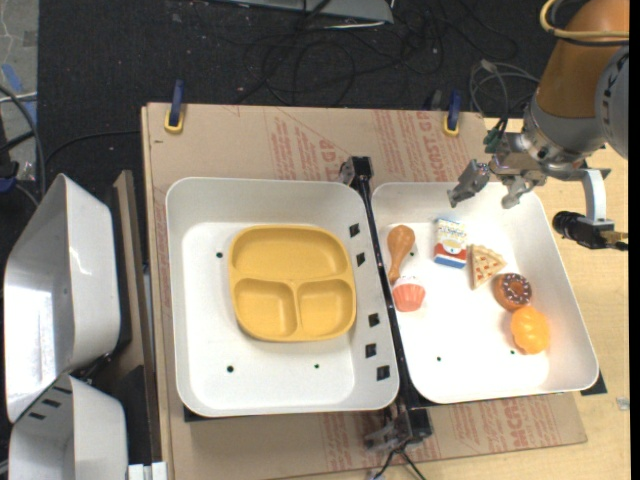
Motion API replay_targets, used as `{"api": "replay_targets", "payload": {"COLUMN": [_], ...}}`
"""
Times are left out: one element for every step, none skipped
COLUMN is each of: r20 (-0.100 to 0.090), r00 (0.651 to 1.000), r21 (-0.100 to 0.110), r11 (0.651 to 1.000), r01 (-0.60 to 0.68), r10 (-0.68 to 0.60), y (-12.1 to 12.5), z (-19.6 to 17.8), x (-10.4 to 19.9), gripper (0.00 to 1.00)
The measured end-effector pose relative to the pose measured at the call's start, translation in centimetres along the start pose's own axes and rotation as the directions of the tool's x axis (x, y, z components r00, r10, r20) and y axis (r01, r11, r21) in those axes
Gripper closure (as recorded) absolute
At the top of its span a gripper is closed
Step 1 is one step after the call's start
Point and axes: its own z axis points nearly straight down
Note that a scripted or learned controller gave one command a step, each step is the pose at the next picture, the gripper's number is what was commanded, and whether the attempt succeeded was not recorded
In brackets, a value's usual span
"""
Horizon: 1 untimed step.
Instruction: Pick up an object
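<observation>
nothing is picked up yet: the hand [493,185] hovers with fingers apart and bare over the right bin [570,363], above the carton [451,243].

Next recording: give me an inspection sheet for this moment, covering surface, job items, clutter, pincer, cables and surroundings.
Surface: cardboard sheet under two white bins, left bin and right bin.
Job's things: right bin holds toy drumstick, milk carton, pizza slice, cupcake, donut, orange.
Clutter: yellow divided tray in left bin.
Pincer: pincer open, above right bin's far edge, holding nothing.
Cables: black cables on floor beyond bench.
Surroundings: white containers at left.
</observation>
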Motion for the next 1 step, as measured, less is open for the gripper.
{"api": "replay_targets", "payload": {"r20": [0.002], "r00": [1.000], "r21": [-0.014], "r11": [1.000], "r01": [0.003], "r10": [-0.002], "y": [0.28], "z": [-0.89], "x": [0.04], "gripper": [0.00]}}
